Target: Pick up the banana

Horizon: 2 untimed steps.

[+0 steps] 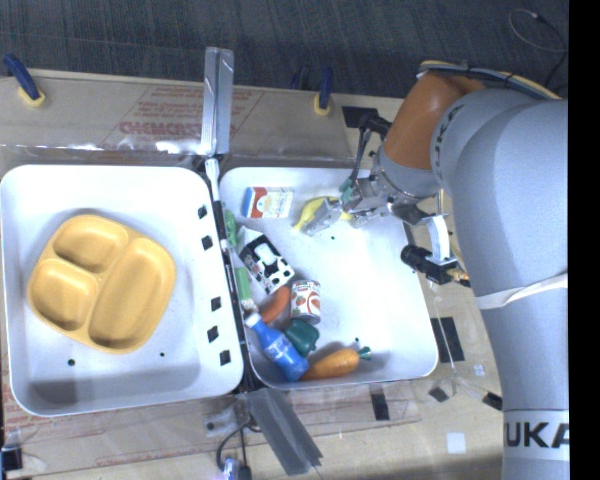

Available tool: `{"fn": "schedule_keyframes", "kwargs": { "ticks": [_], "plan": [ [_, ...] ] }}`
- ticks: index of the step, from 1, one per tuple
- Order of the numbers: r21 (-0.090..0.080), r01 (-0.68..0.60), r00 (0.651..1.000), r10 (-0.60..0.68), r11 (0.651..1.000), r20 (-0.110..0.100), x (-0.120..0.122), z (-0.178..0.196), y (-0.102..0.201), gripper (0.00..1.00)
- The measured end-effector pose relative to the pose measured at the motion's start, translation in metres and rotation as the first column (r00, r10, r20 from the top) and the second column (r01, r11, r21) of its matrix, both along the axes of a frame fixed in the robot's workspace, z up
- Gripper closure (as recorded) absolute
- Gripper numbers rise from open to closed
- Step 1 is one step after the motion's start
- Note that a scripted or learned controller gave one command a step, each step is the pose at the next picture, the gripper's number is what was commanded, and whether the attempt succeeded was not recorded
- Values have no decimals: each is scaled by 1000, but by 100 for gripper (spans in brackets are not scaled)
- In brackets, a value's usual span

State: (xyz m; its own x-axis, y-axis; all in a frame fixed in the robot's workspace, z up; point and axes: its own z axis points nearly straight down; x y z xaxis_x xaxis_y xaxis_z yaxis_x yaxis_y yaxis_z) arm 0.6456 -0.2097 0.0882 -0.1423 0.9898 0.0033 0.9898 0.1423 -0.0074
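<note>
The banana (pixel 314 212), small and yellow, lies near the far edge of the right bin (pixel 380 298). It points from lower left to upper right. My gripper (pixel 353 204) is down in that bin at the banana's right end, touching or almost touching it. The grey arm, with its orange band, reaches in from the right above the bin's far right corner. The wrist hides the spot where the gripper meets the fruit.
A small carton (pixel 268 204) lies left of the banana. A black-and-white box (pixel 268 261), a can (pixel 305 300), a blue bottle (pixel 277 351) and a carrot (pixel 330 363) crowd the right bin's left and near side. A yellow divided plate (pixel 100 280) sits in the left bin (pixel 40 378).
</note>
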Motion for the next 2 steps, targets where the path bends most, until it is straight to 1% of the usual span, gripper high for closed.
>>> {"fn": "schedule_keyframes", "kwargs": {
  "ticks": [1, 2],
  "plan": [
    [2, -8, 1000, 8, 1000, -6, 0, 6, 2, 100],
    [2, -8, 1000, 8, 1000, -6, 0, 6, 2, 0]
  ]
}}
